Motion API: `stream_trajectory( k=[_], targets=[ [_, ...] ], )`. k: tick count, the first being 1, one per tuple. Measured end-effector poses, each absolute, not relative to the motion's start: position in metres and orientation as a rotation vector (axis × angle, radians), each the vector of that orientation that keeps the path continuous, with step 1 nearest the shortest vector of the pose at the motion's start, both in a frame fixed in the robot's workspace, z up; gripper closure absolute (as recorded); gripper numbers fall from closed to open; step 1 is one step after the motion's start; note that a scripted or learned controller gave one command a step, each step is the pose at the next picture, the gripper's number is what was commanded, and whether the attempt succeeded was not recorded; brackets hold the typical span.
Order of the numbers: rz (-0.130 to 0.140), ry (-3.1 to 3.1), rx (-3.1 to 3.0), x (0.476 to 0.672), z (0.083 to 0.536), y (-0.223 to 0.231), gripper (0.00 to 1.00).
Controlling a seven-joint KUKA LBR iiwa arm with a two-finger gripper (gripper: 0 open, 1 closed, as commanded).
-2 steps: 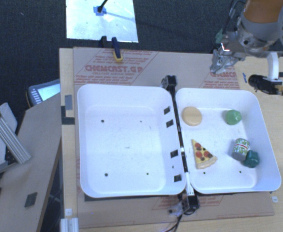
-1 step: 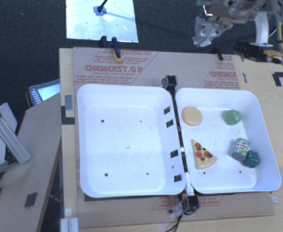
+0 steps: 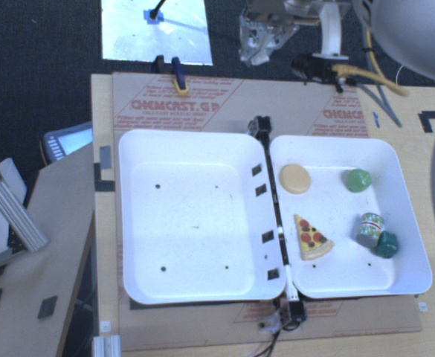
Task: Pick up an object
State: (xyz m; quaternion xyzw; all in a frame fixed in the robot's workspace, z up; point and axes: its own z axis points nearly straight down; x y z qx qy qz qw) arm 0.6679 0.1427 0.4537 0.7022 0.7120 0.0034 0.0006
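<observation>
The right bin (image 3: 407,199) holds a round tan cookie (image 3: 295,178), a green ball-like toy (image 3: 358,180), a pizza slice toy (image 3: 311,236), a small can (image 3: 369,228) and a dark teal lump (image 3: 386,245) touching the can. My gripper (image 3: 257,42) hangs high at the top of the view, beyond the far rim of the bins, well away from every object. Nothing shows between its fingers.
The left bin (image 3: 135,199) sits beside the right one, joined by a black hinge strip (image 3: 271,199). Both rest on a cardboard sheet (image 3: 224,103). A shiny metal plate (image 3: 155,19) lies at the back left. Cables (image 3: 366,76) trail at the back right.
</observation>
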Motion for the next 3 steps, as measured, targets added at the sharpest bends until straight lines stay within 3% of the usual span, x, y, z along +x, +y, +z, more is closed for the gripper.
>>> stream_trajectory(
  k=[1, 2, 3],
  targets=[
    [0.008, 2.237, 2.209, 0.665, 0.469, 0.241, 1.0],
    [0.007, 2.229, 2.213, 0.598, 0.52, 0.235, 1.0],
    [0.006, 2.219, 2.223, 0.535, 0.538, 0.181, 1.0]
  ],
)
